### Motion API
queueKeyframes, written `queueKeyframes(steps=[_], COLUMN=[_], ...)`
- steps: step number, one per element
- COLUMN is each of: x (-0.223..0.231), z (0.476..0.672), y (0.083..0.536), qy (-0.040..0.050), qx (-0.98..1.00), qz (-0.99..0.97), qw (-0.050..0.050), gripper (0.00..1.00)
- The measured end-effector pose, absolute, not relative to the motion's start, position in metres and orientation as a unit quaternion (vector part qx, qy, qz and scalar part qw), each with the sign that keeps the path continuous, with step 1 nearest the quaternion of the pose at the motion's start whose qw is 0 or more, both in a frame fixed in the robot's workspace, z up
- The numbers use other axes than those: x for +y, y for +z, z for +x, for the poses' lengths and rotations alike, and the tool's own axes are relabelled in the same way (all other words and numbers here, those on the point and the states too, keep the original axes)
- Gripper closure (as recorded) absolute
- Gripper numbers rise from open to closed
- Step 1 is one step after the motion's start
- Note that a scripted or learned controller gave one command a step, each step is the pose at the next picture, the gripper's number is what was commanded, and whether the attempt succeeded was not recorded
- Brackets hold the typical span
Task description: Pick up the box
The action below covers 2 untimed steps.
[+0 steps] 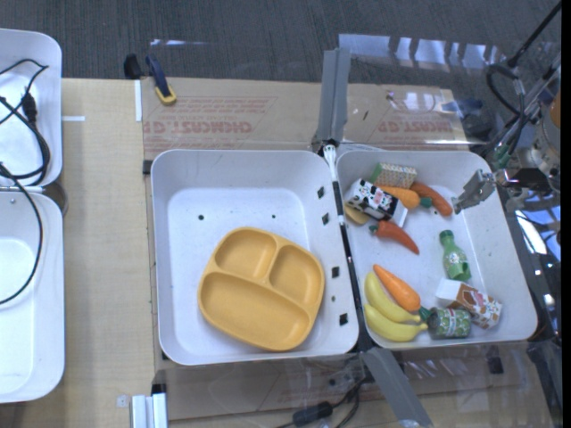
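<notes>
Two box-like things lie in the right bin [517, 266]. A black-and-white patterned box [373, 200] lies near its left wall, beside two carrots. A small carton [473, 304] with a white top and an orange-red print lies on its side in the front right corner. My gripper [471, 192] hangs over the bin's back right part, near the right wall. It is to the right of the patterned box, clearly apart from it, and well behind the carton. Nothing shows in its grasp.
The right bin also holds a cracker-like block [395, 174], several carrots [396, 287], bananas [385, 310], a green bottle [454, 257] and a green can [451, 323]. A yellow divided plate [260, 288] lies in the left bin [178, 239]. Cables hang at the far right.
</notes>
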State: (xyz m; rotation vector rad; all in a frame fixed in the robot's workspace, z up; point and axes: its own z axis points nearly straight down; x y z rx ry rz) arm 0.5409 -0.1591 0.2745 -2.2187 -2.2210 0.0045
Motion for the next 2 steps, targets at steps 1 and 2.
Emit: queueKeyframes(steps=[1,2], x=[-0.167,-0.187], z=[0.481,0.551], y=[0.124,0.091], qy=[0.0011,0.0011], qx=[-0.668,-0.630], qz=[-0.744,-0.776], qw=[0.002,0.001], gripper=[0.00,0.00])
